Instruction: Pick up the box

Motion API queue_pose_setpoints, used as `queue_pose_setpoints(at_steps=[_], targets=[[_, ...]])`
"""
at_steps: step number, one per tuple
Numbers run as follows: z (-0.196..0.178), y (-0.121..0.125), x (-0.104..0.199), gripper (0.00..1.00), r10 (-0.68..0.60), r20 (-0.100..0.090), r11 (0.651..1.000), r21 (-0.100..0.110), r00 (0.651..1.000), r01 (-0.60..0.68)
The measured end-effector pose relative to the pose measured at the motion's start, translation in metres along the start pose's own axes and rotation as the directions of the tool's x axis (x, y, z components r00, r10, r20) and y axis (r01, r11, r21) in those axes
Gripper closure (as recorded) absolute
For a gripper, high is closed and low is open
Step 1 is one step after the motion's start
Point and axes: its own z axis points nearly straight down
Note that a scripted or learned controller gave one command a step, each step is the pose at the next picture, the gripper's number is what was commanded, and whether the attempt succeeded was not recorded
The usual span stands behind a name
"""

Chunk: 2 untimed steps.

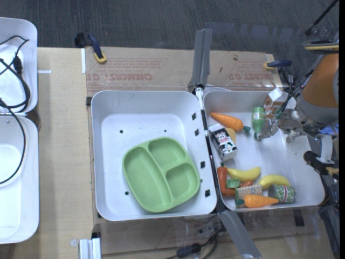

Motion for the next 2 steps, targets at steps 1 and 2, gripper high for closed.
queue_pose_setpoints(at_steps=[1, 2], targets=[[0.016, 0.072, 0.000, 0.00, 0.005, -0.019, 0.999, 0.035, 1.000, -0.005], [0.016, 0.068, 0.082, 0.00, 0.238, 0.000, 0.971, 0.004, 0.971, -0.238]])
